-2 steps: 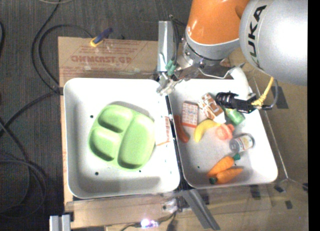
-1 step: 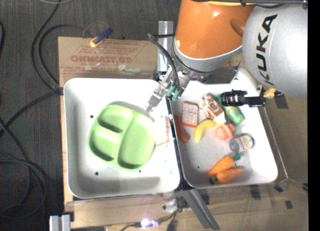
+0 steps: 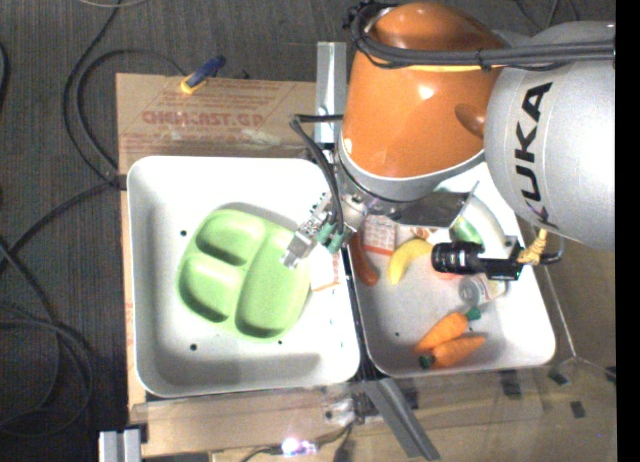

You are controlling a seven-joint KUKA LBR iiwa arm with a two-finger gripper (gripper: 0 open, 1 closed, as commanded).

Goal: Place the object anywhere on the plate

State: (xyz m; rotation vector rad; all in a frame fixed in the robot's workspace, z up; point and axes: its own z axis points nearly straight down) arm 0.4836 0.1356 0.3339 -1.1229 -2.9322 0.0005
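"Camera view, near edge first: what lay there?"

"Two carrots [image 3: 452,338] lay side by side and slantwise at the near end of the right bin [image 3: 540,350]."

"Further in?"

"A banana [image 3: 403,260] lay in the same bin, its long axis running roughly near to far, close to the wall between the bins. About level with it, in the left bin [image 3: 160,350], sat the green plate [image 3: 245,275]. I could see nothing on it."

"And your gripper?"

"My gripper [image 3: 303,245] hung over the plate's rim, on the side facing the right bin. I could not tell whether it was spread or closed, and I made out nothing held in it."

"Which way did the object lie from it?"

"I could not single the object out. My judgement: if it was one of the loose things, it lay toward the view's right of my gripper, across the dividing wall, with the banana nearest. The plate lay directly beneath me."
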